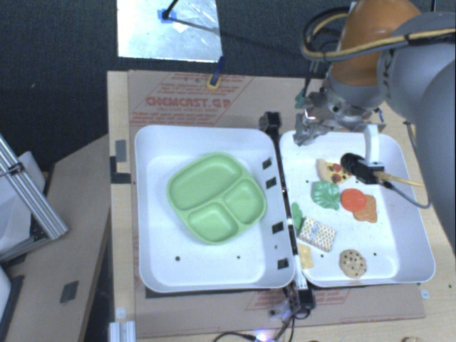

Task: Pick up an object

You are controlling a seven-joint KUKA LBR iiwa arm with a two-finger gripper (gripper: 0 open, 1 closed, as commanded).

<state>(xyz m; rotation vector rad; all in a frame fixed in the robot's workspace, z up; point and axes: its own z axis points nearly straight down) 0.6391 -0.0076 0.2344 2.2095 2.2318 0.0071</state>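
Observation:
My gripper [308, 131] hangs over the far left corner of the right bin [410, 251], above bare white floor. I see nothing held in it. Several toy foods lie in this bin. A pizza slice [328, 169] is closest, just in front and to the right of the gripper. Further forward are a green leafy piece [326, 194], a red tomato [353, 199] resting on a brownish piece [368, 213], a small green pod [296, 214], a patterned wafer [318, 234], a yellow cracker [305, 256] and a chocolate-chip cookie [352, 263].
The left bin [153, 262] holds a green divided plate [217, 198]. A black-clipped divider [279, 191] runs between the bins. The grey arm [420, 55] fills the space above the right bin's far right side. A foil sheet [169, 20] lies behind the bench.

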